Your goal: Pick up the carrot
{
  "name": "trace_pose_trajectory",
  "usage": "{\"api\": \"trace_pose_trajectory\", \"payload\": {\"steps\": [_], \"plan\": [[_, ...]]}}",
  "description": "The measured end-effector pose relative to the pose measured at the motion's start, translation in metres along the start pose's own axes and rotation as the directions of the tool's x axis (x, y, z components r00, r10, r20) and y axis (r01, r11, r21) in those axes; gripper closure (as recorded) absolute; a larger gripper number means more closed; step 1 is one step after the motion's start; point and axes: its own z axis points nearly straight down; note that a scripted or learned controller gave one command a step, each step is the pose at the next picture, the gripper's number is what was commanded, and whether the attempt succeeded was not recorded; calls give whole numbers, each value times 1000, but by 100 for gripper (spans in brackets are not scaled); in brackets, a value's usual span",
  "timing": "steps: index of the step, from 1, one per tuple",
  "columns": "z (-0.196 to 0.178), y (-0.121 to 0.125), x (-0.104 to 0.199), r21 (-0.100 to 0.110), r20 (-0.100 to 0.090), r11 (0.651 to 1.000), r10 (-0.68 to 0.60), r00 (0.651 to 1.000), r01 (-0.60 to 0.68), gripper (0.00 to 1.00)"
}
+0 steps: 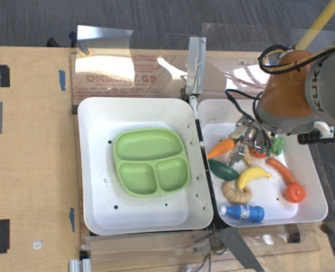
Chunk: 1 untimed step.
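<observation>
A KUKA arm's tool (247, 142) hangs low in the right-hand bin (314, 208), just at 3 o'clock of the carrot (221, 148), which lies at that bin's 9 o'clock side against the dividing wall. Whether the tool is open or closed cannot be told here; nothing is seen gripped. Crowding the carrot are a dark green vegetable (223, 170) at its 6 o'clock, then a banana (252, 177), a knobbly tan piece (237, 194) and a blue bottle (244, 212). A green divided plate (151, 161) sits in the left bin (93, 123). The approach appears under way; next, the tool likely must shift toward 9 o'clock, straddle the carrot and close without catching its neighbours.
</observation>
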Motion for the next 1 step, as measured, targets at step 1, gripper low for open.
{"api": "trace_pose_trajectory", "payload": {"steps": [1], "plan": [[14, -1, -9, 12, -24, 962, 273, 962, -273, 0]]}}
